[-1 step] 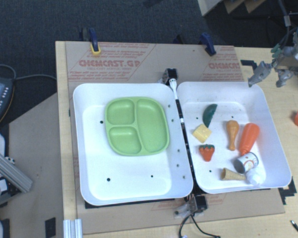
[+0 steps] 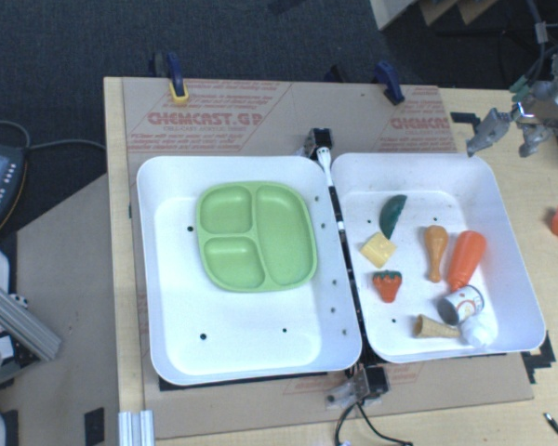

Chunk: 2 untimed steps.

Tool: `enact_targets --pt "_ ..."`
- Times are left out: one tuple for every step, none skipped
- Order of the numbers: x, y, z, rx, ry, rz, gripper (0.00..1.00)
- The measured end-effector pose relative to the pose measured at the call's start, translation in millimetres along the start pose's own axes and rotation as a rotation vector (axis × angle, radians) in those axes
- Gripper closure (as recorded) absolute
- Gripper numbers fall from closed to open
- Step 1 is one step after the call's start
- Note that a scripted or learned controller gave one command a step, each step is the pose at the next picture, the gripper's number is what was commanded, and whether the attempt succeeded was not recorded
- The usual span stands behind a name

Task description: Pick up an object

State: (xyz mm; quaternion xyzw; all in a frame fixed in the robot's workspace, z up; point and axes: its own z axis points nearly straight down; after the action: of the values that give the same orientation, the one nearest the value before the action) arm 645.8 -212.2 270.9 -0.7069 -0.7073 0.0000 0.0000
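Up at the right edge of the view, beyond the far corner of the right bin [image 2: 502, 193], hangs the gripper [image 2: 504, 130] — its two grey fingers spread apart with nothing between them, well clear of everything in the bins. Beneath it lies bare bench board [image 2: 288, 110] printed with red lettering.

Inside the right bin sits a small scatter of toy food. A dark green piece [image 2: 391, 215] lies tilted near the bin's far middle, with a yellow cheese wedge [image 2: 378, 249] just below it and a red strawberry [image 2: 387, 286] nearer still. To their right, a tan drumstick [image 2: 435, 249] lies lengthwise beside an orange carrot [image 2: 465, 258], the two nearly touching. At the near right corner a small can [image 2: 462, 303], an ice-cream cone [image 2: 434, 326] and a white rounded item [image 2: 479, 331] crowd together.

The left bin [image 2: 167, 323] holds a light green divided plate [image 2: 257, 236] — three compartments, set toward the far side.
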Motion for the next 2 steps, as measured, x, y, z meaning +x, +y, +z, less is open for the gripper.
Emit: enact_targets --pt "4.0 5.9 44.7 0.005 0.001 -0.002 0.0" --pt "6.5 11.7 106.1 0.005 0.001 -0.002 0.0"
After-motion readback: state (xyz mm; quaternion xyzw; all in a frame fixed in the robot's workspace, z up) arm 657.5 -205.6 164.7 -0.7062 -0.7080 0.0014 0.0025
